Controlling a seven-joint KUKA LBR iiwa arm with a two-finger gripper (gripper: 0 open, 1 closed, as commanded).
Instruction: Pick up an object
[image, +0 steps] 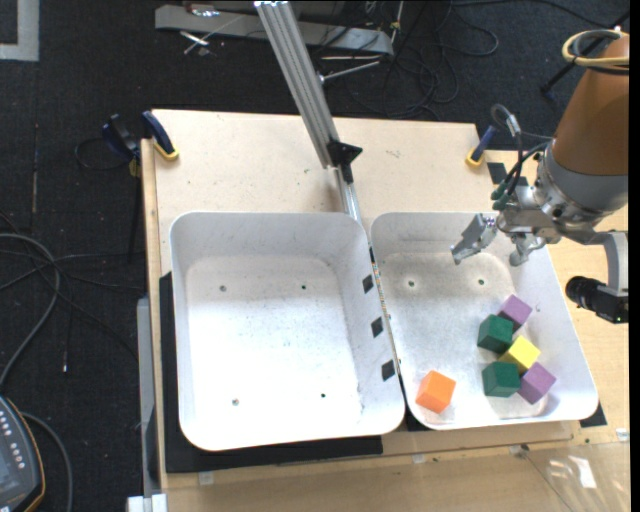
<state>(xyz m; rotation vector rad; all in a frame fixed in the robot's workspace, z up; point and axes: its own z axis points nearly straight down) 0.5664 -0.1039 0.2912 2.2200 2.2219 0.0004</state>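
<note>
My gripper (495, 247) hangs over the back of the right bin (420, 232), its two fingers spread apart with nothing between them. Below it, toward the bin's front right, lies a cluster of blocks: a purple block (516, 310), a green block (495, 333), a yellow block (522, 352), a second green block (501, 379) and a second purple block (538, 382). An orange block (435, 391) sits alone near the front edge of the same bin. The gripper is well clear of all of them.
The left bin (190, 240) stands beside the right one, sharing a raised middle wall. A slanted metal pole (305, 85) crosses behind the bins. Clamps sit at the bench's back corners (160, 135).
</note>
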